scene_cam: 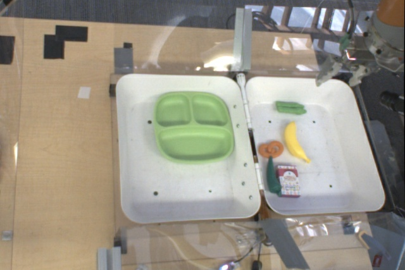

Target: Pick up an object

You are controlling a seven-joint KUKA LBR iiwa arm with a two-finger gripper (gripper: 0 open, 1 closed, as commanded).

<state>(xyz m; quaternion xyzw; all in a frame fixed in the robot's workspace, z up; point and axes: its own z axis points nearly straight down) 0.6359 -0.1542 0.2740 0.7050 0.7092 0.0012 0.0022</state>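
Observation:
In the right bin (354, 180) lie a green pea pod (290, 108), a yellow banana (295, 142), an orange ring-shaped piece (271, 149), a dark green bottle (272, 177) and a small red and white box (289, 181). My gripper (337, 74) hangs over the bin's far rim, up and to the right of the pea pod and apart from every object. Its fingers are spread open with nothing between them.
The left bin (136, 186) holds a light green divided plate (193, 126). A metal divider (243, 41) and a rail frame (297, 16) stand behind the bins. Cables run near the arm at the upper right.

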